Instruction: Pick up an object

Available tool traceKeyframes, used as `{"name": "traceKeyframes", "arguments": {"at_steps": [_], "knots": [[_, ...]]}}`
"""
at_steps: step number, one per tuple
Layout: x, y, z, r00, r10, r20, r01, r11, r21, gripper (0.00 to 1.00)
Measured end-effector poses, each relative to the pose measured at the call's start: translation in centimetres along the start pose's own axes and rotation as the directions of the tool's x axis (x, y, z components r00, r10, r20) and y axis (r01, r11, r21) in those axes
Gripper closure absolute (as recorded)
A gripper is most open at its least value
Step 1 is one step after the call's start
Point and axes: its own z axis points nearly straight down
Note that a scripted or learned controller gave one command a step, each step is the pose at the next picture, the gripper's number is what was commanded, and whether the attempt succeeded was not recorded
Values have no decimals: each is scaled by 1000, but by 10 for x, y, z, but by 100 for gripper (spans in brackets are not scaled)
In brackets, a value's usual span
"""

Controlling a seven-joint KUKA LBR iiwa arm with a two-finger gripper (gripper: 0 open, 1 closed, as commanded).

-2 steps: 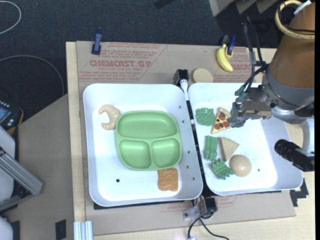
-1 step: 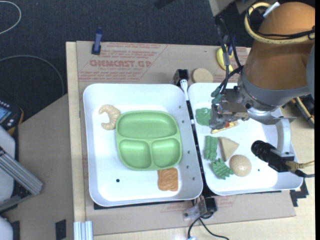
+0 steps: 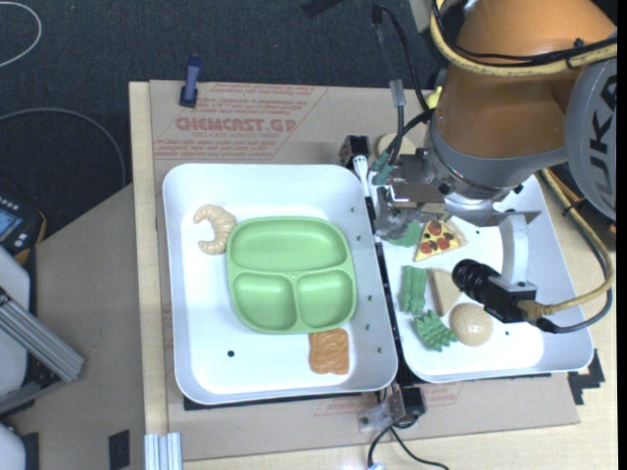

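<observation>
Crowding the gripper [image 3: 394, 213]: pizza slice [image 3: 437, 240], broccoli [image 3: 431, 329].

A brown cardboard sheet [image 3: 245, 116] with red print lies on the bench. A blue clip [image 3: 191, 79] sits at its far left corner.

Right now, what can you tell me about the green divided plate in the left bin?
The green divided plate is pale green, plastic-looking and rounded at the corners. It has three compartments, one long one across the far side and two smaller ones nearer the camera, with nothing in them. It lies flat, slightly rotated, around the middle of the left bin. A croissant sits by its far-left corner and a tan waffle-like piece by its near-right corner.
</observation>
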Motion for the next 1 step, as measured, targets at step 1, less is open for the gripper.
{"name": "traceKeyframes", "arguments": {"at_steps": [1], "knots": [[-37,-19,168,1000,12,5,-12,1000,23,100]]}}
